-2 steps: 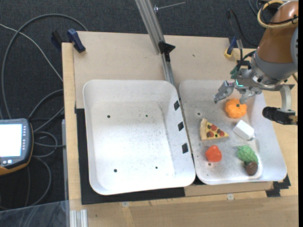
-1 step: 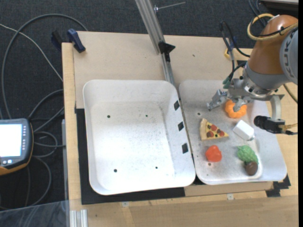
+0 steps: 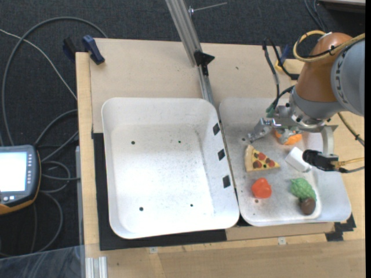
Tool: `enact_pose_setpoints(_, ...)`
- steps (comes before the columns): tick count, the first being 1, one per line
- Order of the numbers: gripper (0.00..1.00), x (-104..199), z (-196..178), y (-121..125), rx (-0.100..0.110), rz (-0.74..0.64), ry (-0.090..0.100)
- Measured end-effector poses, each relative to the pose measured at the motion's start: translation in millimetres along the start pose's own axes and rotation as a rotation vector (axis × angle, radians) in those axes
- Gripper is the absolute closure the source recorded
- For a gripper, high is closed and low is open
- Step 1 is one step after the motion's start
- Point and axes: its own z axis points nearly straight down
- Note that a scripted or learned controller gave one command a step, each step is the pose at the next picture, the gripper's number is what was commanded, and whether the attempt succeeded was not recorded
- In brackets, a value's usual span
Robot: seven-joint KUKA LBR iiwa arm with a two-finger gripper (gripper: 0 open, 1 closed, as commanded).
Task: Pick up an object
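Note:
My gripper (image 3: 259,131) hangs low over the upper part of the right bin (image 3: 232,116), pointing left. An orange toy (image 3: 288,136) lies partly hidden under the wrist, just right of the gripper. Below the gripper a pizza slice (image 3: 259,159) lies flat. A white block (image 3: 297,158) rests to the right of the slice. Along the bin's front are a red tomato-like piece (image 3: 261,188), a green broccoli (image 3: 301,187) and a brown piece (image 3: 307,205). I see nothing between the gripper's tips.
The left bin (image 3: 116,117) stands beside the right one, their walls meeting in the middle. A slanted metal pole (image 3: 184,28) rises behind the bins. Cables (image 3: 272,59) run along the bench at the far right.

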Motion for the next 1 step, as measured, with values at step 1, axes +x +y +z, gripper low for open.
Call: enact_pose_setpoints(1,0.0,0.9,35.8,-0.5,-0.001,0.0,0.0)
